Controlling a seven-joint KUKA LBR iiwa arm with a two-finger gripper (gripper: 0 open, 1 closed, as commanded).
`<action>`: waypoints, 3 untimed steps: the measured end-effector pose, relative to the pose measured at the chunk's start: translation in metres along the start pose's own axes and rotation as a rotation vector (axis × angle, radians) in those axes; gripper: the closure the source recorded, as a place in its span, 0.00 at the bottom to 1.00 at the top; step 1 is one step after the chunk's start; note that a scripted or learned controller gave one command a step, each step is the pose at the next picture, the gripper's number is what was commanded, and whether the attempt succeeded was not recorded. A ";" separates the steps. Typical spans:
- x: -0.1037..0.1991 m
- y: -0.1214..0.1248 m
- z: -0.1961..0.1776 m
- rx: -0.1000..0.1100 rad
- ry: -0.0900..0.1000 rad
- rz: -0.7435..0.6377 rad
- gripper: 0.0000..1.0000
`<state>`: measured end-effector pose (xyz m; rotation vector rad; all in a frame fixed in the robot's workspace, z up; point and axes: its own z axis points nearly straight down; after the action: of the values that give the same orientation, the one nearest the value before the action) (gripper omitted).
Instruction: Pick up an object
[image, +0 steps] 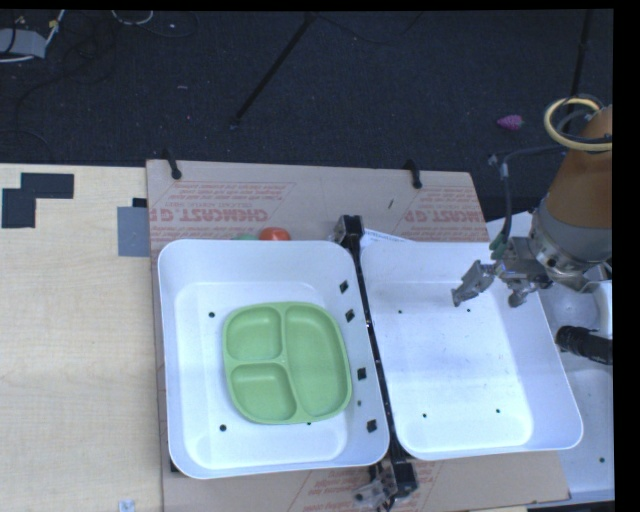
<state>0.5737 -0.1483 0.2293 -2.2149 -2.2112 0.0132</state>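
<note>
A light green divided plate with three compartments lies flat in the left bin, a little right of its middle. My gripper hangs over the upper right part of the right bin, far from the plate. Its two fingers are spread apart and open, with nothing between them. The grey arm with its orange band comes in from the right edge.
A small red object sits just behind the back rim of the left bin, on the cardboard sheet. A black divider with clips runs between the two bins. A wooden bench top lies to the left.
</note>
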 end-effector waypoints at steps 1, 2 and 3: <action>0.000 0.002 -0.007 -0.013 -0.002 -0.002 0.00; -0.003 -0.007 0.044 -0.006 -0.001 -0.001 0.00; 0.006 -0.013 0.100 -0.007 0.000 -0.002 0.00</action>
<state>0.5595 -0.1418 0.1292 -2.2165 -2.2163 0.0057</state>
